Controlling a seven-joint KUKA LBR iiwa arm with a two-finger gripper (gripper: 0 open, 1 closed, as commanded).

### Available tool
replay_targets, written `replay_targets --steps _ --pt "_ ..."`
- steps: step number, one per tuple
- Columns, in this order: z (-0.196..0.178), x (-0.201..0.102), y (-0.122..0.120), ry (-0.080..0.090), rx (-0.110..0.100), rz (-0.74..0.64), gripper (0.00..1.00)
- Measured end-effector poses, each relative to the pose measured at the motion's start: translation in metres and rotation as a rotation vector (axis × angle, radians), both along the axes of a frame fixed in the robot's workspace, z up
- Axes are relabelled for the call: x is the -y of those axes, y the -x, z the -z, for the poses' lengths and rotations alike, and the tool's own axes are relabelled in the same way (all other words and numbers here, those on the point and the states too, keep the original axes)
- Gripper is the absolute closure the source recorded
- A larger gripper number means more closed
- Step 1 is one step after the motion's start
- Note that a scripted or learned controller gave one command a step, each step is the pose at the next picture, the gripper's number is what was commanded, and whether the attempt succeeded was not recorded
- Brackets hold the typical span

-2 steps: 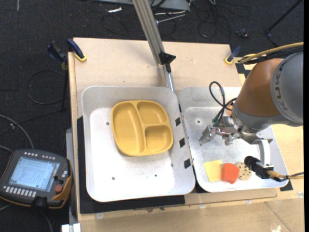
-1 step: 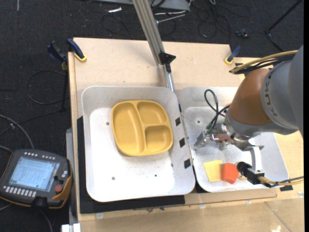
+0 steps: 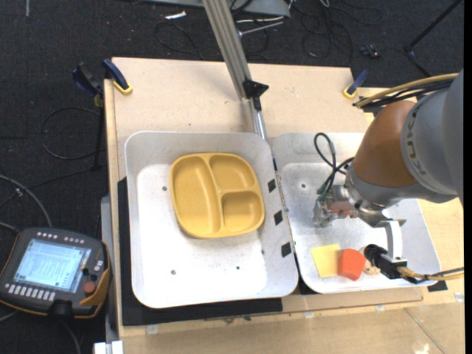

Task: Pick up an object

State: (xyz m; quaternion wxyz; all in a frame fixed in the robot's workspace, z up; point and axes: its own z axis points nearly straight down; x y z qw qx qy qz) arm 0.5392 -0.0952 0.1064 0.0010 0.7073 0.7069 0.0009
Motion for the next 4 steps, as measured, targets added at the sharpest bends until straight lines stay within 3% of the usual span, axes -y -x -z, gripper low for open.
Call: replay_targets --steps 2,4 --pt "-0.115 0.006 -0.002 0.001 0.004 -0.004 1.00" --pt "-0.129 -0.102 0.005 -0.002 -0.001 -0.010 1.00"
